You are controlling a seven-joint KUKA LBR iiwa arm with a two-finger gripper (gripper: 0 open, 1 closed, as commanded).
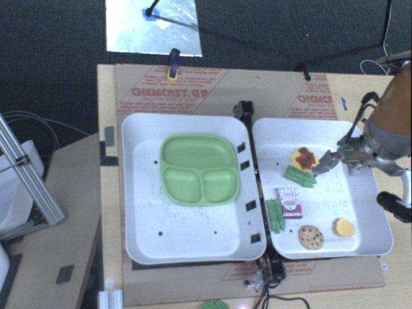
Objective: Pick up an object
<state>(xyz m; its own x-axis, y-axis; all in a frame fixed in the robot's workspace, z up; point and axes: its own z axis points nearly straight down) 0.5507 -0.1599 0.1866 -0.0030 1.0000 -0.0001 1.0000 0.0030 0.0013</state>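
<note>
Camera view looks down at a slant on my worktop (pixel 109 205), where two shallow white bins sit side by side on a sheet of printed cardboard (pixel 193 89). The left bin (pixel 138 237) holds a green divided plate (pixel 199 170) with three compartments, lying flat near the bin's middle. The right bin (pixel 370 237) holds the small things I could pick. A yellow and red toy food piece (pixel 303 156) lies toward the bin's upper middle, touching a green leafy piece (pixel 300 176) just below it. Further down sits a small pink and white carton (pixel 290 200), with a green bean-like piece (pixel 275 215) just beside it against the bin's left wall. Near the front wall lie a chocolate chip cookie (pixel 311 237) and, apart to its right, a small yellow piece (pixel 344 227). My arm (pixel 393 118) reaches in from the right over the right bin, and my gripper (pixel 327 161) sits low beside the yellow and red toy food piece, its dark tip pointing left at it and very close to or touching its right edge. I cannot tell how the gripper is set, and I see nothing held in it. Behind the worktop, a shiny metal sheet (pixel 154 18) lies on the dark floor.
</note>
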